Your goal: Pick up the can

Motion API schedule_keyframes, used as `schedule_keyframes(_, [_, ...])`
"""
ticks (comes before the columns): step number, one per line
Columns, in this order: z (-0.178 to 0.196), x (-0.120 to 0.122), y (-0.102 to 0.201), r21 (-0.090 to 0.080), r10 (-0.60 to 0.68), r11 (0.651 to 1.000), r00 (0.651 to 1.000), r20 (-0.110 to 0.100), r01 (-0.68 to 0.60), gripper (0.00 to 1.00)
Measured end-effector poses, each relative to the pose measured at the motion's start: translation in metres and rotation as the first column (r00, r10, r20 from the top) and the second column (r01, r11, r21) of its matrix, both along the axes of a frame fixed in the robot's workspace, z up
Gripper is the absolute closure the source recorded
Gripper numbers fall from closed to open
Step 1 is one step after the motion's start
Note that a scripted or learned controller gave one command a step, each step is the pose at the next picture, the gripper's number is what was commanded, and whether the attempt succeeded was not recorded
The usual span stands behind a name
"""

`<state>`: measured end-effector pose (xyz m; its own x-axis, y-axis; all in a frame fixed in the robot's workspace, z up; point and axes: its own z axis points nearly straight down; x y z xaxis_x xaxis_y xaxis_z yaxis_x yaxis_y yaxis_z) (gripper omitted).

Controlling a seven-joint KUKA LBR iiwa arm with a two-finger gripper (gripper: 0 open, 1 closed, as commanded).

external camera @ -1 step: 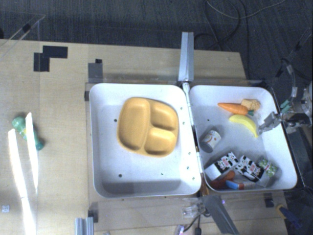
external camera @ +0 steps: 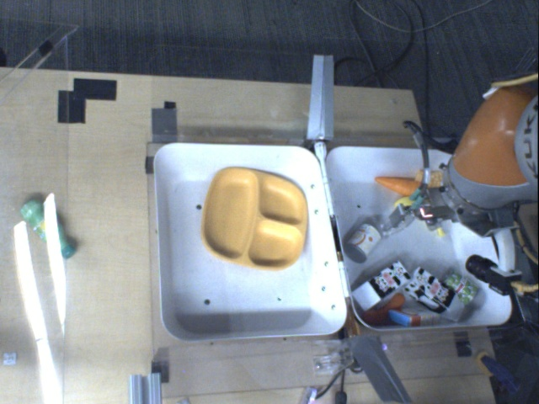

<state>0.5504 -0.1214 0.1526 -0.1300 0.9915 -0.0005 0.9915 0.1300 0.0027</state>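
Poised with gripper (external camera: pixel 418 212) just beside the can (external camera: pixel 362 241) in the right bin (external camera: pixel 370 171), likely lining up (released or clenched, cannot tell).

A: What sits in the left bin (external camera: pixel 168 225)?
B: A yellow divided tray (external camera: pixel 254 217), lying flat near the middle.
A: And the right bin (external camera: pixel 497 310)?
B: The gripper (external camera: pixel 413 211) hangs over it, just beside a small white can (external camera: pixel 363 239); an orange carrot (external camera: pixel 396 184) lies behind; colourful clutter (external camera: pixel 417 293) crowds the near edge.
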Motion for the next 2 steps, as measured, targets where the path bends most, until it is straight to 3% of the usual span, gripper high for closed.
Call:
schedule_keyframes(1, [0.0337, 0.0657, 0.0814, 0.002, -0.156, 0.988, 0.988, 0.003, 0.156, 0.0])
schedule_keyframes(2, [0.0336, 0.0657, 0.0813, 0.001, -0.156, 0.988, 0.988, 0.003, 0.156, 0.0])
